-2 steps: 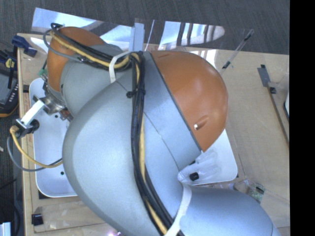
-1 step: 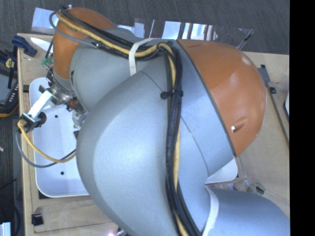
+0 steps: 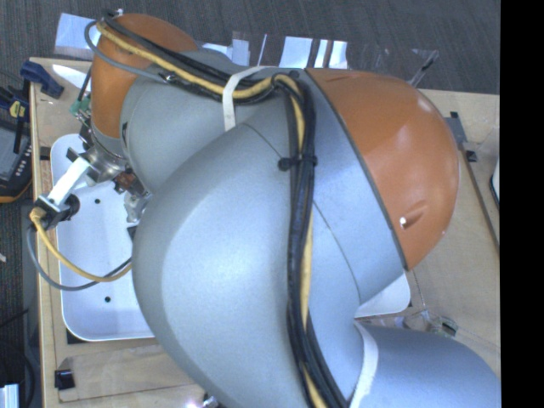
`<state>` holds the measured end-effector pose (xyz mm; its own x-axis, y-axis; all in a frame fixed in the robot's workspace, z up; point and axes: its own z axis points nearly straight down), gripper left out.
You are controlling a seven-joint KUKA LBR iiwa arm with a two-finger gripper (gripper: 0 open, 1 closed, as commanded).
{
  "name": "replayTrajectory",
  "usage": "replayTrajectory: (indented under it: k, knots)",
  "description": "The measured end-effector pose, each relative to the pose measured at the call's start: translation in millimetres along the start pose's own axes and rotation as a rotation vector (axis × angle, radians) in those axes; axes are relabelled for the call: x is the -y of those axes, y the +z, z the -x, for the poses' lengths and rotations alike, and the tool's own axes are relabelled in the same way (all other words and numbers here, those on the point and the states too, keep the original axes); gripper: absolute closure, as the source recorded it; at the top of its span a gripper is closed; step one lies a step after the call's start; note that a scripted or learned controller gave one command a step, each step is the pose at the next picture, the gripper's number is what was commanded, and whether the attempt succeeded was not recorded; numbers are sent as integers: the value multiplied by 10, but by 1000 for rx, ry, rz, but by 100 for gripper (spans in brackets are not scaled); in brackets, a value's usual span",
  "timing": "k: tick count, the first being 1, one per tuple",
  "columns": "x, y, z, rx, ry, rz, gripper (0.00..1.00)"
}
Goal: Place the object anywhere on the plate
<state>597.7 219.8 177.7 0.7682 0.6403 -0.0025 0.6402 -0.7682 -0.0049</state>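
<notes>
Since the grey arm point(image 3: 280, 253) is stretched in from the right and laid across most of the view, little of the 2 bins can be made out. The left bin point(image 3: 93, 313) is shown at the left side, with part of its white floor and near rim exposed and 2 small dark dots point(image 3: 108, 299) marked on that floor. The orange band point(image 3: 119, 66) is seen at the upper left, and below it the wrist is pointed down over the far part of the left bin. The jaws are found at the wrist's end, above that bin and near its left wall; whether they are open or closed cannot be told, as they are blurred and partly covered. Where the object and the plate lie cannot be told, since the greater part of both bins is hidden by the arm. The pale wooden worktop point(image 3: 110, 372) is seen along the near edge, and a blue tool point(image 3: 38, 75) is set at its far left corner.
</notes>
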Motion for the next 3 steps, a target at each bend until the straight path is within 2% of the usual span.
replayTrajectory:
  k: [1,2,3]
  knots:
    - [-323,352,-380,1,-19,1,0]
    - [-259,-244,-291,-3,-25,2,0]
    - [-651,-241,-72,4,-141,-2,0]
